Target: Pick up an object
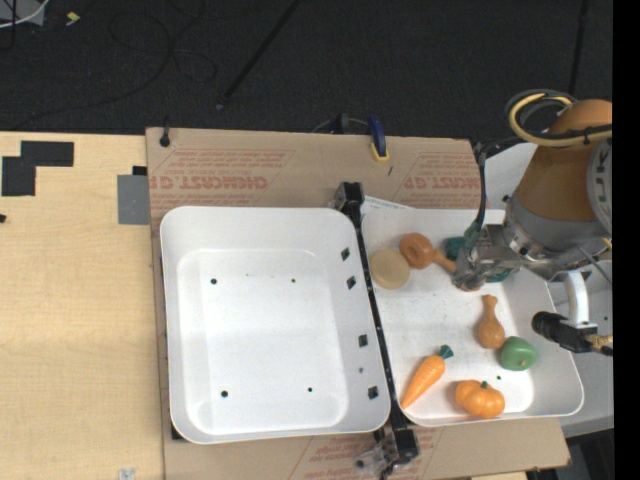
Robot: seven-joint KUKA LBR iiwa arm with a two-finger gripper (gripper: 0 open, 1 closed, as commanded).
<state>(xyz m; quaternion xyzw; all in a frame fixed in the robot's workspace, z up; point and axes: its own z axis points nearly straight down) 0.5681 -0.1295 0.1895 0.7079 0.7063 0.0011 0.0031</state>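
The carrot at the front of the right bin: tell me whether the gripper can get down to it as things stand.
Probably yes. The carrot lies apart from the pumpkin and the drumstick, with bare bin floor around it and nothing on top. The gripper sits over the same right bin, further back.

Left bin point(200, 268): plain white, few small black dots on floor. Right bin point(560, 400): same white. Black strip point(362, 298) between bins. Carrot point(424, 376): orange, green top. Pumpkin point(479, 398): orange, small green stem. Green round fruit point(517, 353). Drumstick point(489, 325): golden brown. Round piece point(390, 268): pale tan. Piece point(420, 250) beside it: orange-brown. Cardboard sheet point(250, 168): brown, red printed lettering. Bench point(70, 348): light wood tone, black and grey patches. Arm point(570, 183): grey, orange band. Clamp point(378, 140): blue and yellow. Floor behind: black.
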